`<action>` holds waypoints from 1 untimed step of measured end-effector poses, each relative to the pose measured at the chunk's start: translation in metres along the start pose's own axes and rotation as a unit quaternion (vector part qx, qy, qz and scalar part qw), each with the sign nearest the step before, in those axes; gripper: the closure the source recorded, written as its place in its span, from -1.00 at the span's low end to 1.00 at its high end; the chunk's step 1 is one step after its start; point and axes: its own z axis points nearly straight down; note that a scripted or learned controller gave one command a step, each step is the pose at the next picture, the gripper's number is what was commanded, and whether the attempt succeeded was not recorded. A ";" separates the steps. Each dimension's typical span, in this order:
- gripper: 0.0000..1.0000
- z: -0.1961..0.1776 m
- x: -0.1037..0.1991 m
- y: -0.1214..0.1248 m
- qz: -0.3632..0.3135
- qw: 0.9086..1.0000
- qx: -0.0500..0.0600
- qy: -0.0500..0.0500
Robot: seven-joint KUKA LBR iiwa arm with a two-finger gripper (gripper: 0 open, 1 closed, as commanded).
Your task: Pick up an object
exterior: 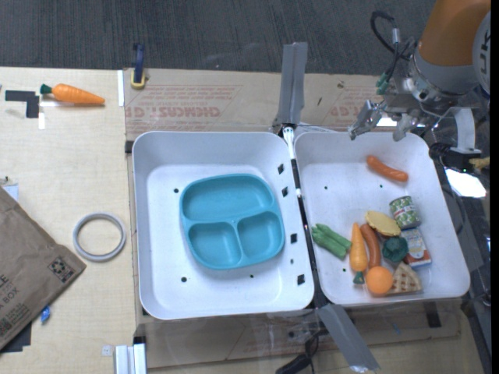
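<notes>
Orange ball [379, 280] amid toy food, lone sausage [387, 169] farther back.

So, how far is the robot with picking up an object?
Nothing looks picked up yet. The claw is open, with nothing between its fingers, and sits above the back edge of the right bin. The sausage just in front of it lies on the bin floor, and the other toy food is heaped in the near right corner. Left to do: go down, close on one piece and lift it.
</notes>
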 end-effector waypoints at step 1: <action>-1.00 -0.083 0.059 0.012 0.101 0.995 0.000 -0.001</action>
